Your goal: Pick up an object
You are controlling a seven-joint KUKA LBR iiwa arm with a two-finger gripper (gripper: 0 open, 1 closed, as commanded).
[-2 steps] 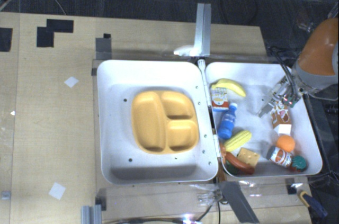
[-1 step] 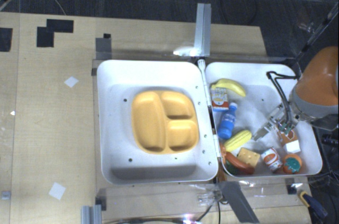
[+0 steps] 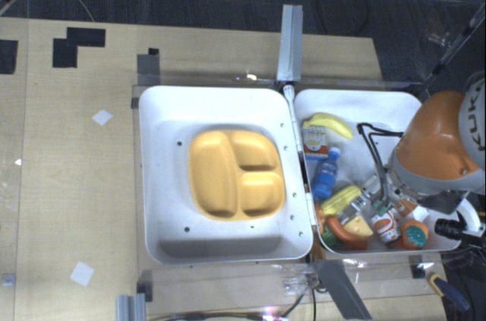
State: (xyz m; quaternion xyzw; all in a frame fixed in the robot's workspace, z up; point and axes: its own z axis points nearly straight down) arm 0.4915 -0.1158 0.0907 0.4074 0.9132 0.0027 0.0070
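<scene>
The right bin (image 3: pixel 357 96) holds a pile of toy food. A banana (image 3: pixel 331 124) lies at the back beside a small juice carton (image 3: pixel 314 139), with a blue bottle (image 3: pixel 325 175) below them. Nearer the front are a yellow piece (image 3: pixel 339 198), a red piece (image 3: pixel 343 231), a small red-labelled bottle (image 3: pixel 386 227) and a round orange-and-teal item (image 3: pixel 414 235). My gripper (image 3: pixel 366 204) reaches down into the front of this pile, right beside the yellow piece and above the red one. Nothing is visibly lifted by it.
The left bin (image 3: pixel 163 236) holds a yellow three-compartment tray (image 3: pixel 234 174) in its middle. A metal divider post (image 3: pixel 290 46) stands between the bins at the back. My arm's orange band (image 3: pixel 434 137) hangs over the right bin's right side, hiding part of it.
</scene>
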